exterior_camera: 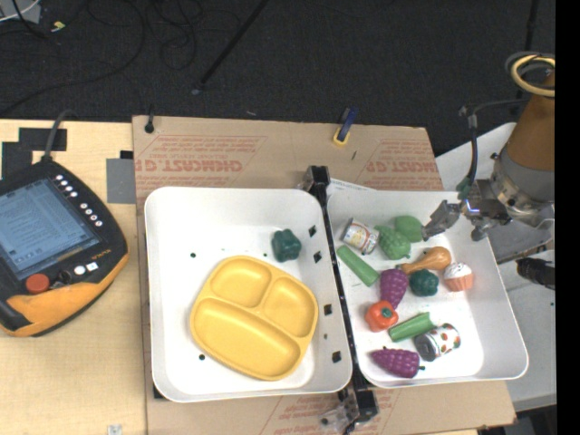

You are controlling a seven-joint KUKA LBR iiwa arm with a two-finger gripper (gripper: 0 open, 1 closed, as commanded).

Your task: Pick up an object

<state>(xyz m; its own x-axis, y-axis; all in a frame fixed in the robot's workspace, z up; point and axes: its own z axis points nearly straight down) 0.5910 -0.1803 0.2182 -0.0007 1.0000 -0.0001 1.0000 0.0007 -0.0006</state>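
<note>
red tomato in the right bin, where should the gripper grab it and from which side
Grip the red tomato across its round body, coming straight down from above. It is small and squat; purple grapes and a green stick crowd it, so a side approach looks blocked.

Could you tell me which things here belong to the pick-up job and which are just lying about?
Belonging to the job:
- gripper at the right bin
- toys there: can, orange squash, cupcake, tomato, purple grapes
- dark green toy in the left bin

Lying about:
- yellow divided plate
- control pendant
- blue clamp
</note>
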